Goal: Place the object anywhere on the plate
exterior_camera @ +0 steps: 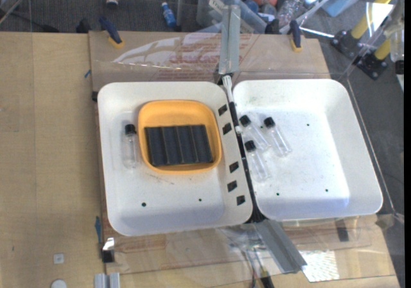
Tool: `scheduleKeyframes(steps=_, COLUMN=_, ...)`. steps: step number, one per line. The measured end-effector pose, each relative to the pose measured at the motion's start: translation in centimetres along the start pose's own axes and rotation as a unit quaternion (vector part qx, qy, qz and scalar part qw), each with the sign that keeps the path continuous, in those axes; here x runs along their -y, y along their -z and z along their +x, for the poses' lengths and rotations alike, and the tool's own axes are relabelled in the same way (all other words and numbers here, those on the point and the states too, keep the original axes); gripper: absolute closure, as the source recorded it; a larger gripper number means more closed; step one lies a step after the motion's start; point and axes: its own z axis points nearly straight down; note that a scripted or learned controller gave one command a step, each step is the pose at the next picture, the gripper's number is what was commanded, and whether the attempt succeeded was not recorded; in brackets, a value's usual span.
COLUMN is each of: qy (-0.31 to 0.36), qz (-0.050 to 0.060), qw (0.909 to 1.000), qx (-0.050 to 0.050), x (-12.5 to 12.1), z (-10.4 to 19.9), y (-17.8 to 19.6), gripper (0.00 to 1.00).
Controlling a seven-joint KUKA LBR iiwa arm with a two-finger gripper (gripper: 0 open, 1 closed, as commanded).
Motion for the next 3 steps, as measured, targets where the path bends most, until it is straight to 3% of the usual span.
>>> scheduleKeyframes(steps=3, qy=-0.059, qz=0.0, qw=0.9983, qx=0.0, x=-0.06, z=-0.2, y=-0.01, gripper=1.0)
